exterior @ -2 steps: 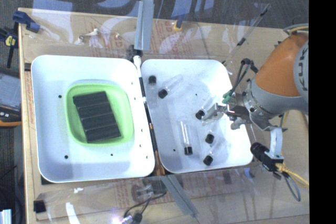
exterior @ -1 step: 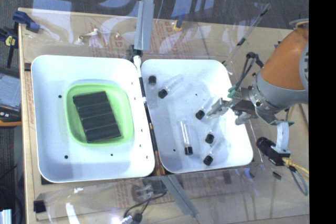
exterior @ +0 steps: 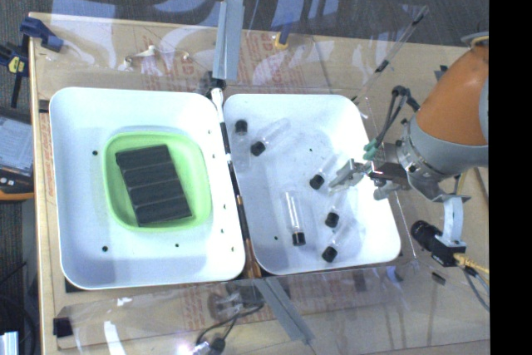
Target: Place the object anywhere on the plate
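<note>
A green plate [exterior: 114, 155] lies in the left bin [exterior: 75, 253], with a black ridged block [exterior: 152, 183] resting across its middle. In the right bin [exterior: 274, 262] several clear vials with black caps lie scattered, such as one vial [exterior: 293, 216] near the middle and one black cap [exterior: 317, 180] further right. My gripper [exterior: 349, 175] hovers over the right side of the right bin, just right of that cap. Nothing can be made out in its grasp.
More capped vials lie near the right bin's top left [exterior: 258, 148] and bottom right [exterior: 329, 253]. A metal bar [exterior: 226, 37] stands behind the bins. Clear plastic sheeting covers the bench around them.
</note>
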Robot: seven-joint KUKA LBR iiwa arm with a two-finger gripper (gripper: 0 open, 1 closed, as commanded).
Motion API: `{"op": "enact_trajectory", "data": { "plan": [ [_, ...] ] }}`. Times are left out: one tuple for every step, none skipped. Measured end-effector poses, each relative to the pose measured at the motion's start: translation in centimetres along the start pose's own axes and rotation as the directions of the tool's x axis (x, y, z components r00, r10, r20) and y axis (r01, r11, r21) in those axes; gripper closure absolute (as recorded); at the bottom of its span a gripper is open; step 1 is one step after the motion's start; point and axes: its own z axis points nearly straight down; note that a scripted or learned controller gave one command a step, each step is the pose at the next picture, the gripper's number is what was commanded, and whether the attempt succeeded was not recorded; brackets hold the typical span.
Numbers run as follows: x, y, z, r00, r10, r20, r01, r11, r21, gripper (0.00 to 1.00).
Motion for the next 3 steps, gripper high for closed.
{"op": "enact_trajectory", "data": {
  "plan": [
    [-0.1, 0.0, -0.3, 1.0, 0.01, 0.001, -0.01, 1.0, -0.003, 0.0],
    [0.2, 0.7, 0.7, 1.0, 0.017, 0.001, -0.017, 1.0, -0.001, 0.0],
    [-0.1, 0.0, -0.5, 0.999, 0.051, 0.003, -0.051, 0.999, -0.004, 0.0]
  ]
}}
